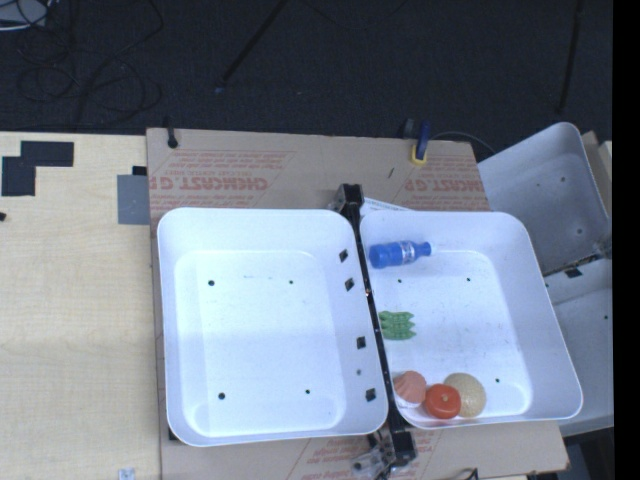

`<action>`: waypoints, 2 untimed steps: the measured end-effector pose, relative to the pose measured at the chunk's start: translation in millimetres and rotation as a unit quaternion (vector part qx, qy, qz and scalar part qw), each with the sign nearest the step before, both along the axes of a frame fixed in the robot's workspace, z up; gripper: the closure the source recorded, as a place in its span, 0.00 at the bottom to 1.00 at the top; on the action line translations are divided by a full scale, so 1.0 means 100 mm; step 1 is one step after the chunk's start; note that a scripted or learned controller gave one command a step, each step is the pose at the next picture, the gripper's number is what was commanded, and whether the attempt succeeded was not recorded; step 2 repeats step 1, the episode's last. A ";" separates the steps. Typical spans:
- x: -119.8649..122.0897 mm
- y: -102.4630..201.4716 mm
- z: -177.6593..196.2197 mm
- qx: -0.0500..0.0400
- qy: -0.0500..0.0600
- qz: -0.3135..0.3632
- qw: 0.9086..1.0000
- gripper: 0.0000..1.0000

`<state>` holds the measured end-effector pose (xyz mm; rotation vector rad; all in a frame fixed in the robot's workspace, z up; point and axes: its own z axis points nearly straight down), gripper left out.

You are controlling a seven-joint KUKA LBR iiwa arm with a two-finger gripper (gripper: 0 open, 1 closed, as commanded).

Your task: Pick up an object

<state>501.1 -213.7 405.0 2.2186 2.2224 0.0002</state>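
The right bin (520, 298) holds several small objects. A blue bottle (399, 253) lies on its side near the bin's far left corner. A small green ridged item (397, 325) rests against the left wall at mid-depth. In the near left corner a pinkish round piece (410, 386), a red round object (442, 401) and a tan round one (466, 393) are huddled together, touching.
The left bin (255, 328) sits beside the right one, joined by a black divider with clips (362, 298). Both rest on a cardboard sheet (300, 173) on the wooden bench. A grey metal panel (545, 183) stands at the right. A blue-and-yellow clamp (421, 144) sits at the cardboard's far edge.
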 end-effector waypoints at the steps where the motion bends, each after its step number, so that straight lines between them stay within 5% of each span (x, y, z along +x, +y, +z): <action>1: 0.05 0.00 -0.15 0.001 0.002 -0.001 1.000 1.00; 2: 0.05 0.00 -0.15 0.001 0.002 -0.001 1.000 1.00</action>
